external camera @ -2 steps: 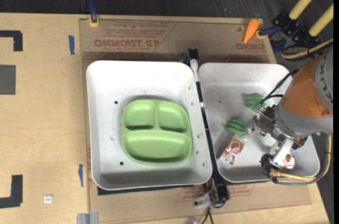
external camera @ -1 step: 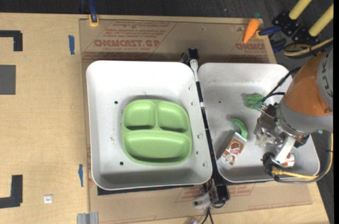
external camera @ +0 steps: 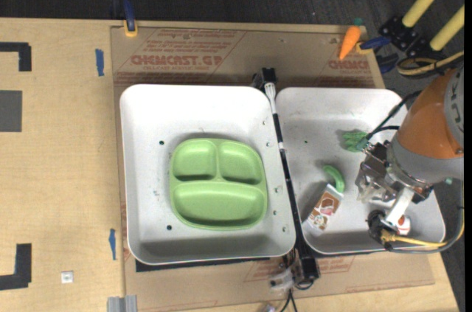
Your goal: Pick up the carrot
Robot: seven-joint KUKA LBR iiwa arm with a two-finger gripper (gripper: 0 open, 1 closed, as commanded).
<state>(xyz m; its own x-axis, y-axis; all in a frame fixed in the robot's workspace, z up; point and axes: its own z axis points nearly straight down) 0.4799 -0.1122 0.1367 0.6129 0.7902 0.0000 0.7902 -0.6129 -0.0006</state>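
My gripper (external camera: 377,189) low in the right bin (external camera: 310,104)
Carrot (external camera: 349,42) lies on the board above, well apart; jaw state I cannot tell

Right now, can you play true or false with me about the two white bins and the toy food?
1. The light green divided plate lies in the left white bin. True.
2. The orange carrot lies inside the right white bin. False: it lies outside, on the cardboard behind it.
3. The small green pod-shaped toy lies on the plate. False: it lies in the right bin.
4. The gripper hangs over the right bin. True.
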